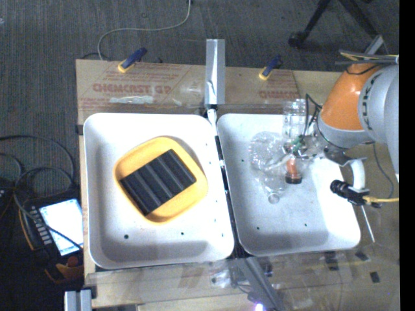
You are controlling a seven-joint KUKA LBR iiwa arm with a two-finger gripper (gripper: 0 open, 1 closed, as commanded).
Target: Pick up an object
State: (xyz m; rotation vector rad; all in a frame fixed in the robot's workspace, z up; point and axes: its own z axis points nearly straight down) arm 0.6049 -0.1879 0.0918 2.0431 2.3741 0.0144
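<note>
In the right bin [324, 229] lies a crumpled clear plastic bottle [264, 155], its neck pointing toward the front. A clear plastic cup [295, 114] stands by the bin's back rim. My gripper [294, 161] is low over the middle of this bin, right beside the bottle's right side. A small orange-brown piece [293, 170] shows at its tip, and I cannot tell whether it is a separate object. The left bin [104, 238] holds a yellow block with a black ribbed top [160, 179].
The grey arm with its orange band [343, 105] comes in over the right bin's back right corner. A black cable fitting [343, 190] hangs by the right rim. Two clamps [131, 59] hold the cardboard behind the bins.
</note>
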